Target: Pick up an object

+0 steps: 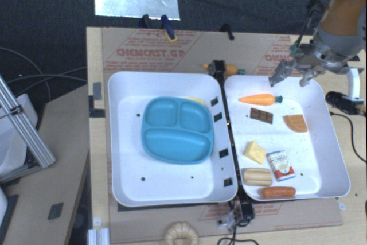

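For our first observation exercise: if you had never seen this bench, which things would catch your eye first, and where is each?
The blue divided plate stands out most, lying in the middle of the left bin. Next comes the orange carrot near the back of the right bin, among smaller toy foods. Above that bin's far edge hangs the arm's hand, its fingers spread apart with nothing between them.

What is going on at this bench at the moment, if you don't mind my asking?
A robot arm is set to pick an object from the right bin. Its gripper hovers open above that bin's far edge, holding nothing. Below it lie a carrot, a chocolate piece, a toast slice, cheese, a small carton, a bun and a sausage. The left bin holds a blue tray.
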{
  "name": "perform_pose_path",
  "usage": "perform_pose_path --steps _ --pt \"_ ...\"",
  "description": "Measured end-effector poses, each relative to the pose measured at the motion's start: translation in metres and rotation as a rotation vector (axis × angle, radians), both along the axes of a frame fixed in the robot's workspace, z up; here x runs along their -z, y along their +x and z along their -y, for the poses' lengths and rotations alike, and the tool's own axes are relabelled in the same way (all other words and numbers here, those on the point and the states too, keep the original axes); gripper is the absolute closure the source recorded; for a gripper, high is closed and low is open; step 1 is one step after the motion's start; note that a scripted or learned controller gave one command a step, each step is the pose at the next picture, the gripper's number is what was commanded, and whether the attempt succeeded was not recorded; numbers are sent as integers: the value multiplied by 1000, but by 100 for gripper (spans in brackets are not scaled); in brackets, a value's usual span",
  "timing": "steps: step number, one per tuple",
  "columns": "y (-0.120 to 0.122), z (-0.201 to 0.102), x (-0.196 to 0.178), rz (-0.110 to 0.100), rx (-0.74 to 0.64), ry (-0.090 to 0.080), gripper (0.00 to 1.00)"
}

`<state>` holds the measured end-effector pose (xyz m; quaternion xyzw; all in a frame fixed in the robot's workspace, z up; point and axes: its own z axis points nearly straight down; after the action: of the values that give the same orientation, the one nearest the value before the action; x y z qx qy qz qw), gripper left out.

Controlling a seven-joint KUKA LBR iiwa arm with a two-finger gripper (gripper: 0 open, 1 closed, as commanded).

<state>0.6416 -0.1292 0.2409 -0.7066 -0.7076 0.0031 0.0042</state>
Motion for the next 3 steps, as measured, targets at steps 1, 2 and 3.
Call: perform_pose_path --steps 1,2,3 --pt "2 0 -8 12 -2 -1 0" --pt "1 1 55 7 0 -1 0" --pt "3 3 98 9 1 -2 0"
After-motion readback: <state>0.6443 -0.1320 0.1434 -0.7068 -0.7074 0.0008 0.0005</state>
